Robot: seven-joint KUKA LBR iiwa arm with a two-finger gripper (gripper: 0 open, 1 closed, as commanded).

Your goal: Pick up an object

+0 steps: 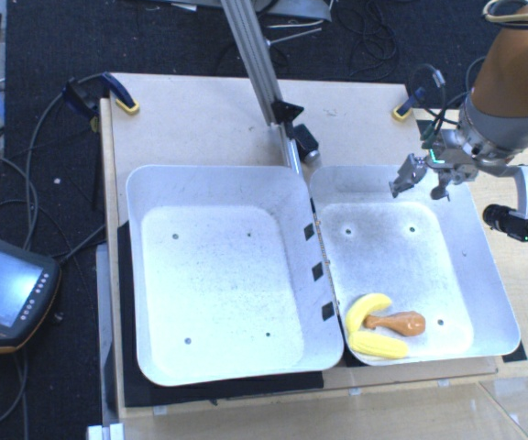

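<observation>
The right bin (466,246) is mostly bare; the banana (371,324) and drumstick (400,323) (touching) crowd its near edge.

We take this for a robotics lab or test cell. Below and left of the jaws of the gripper (423,178), 2 shallow white bins (154,246) sit side by side on a plywood bench (200,117) with yellow clamps (125,104) at its far corners. Far to the left of the jaws, a teach pendant (3,291) lies on dark carpet (44,44) among loose black cables (26,181). An aluminium strut (250,44) slants up beyond the bins, left of the jaws.
</observation>
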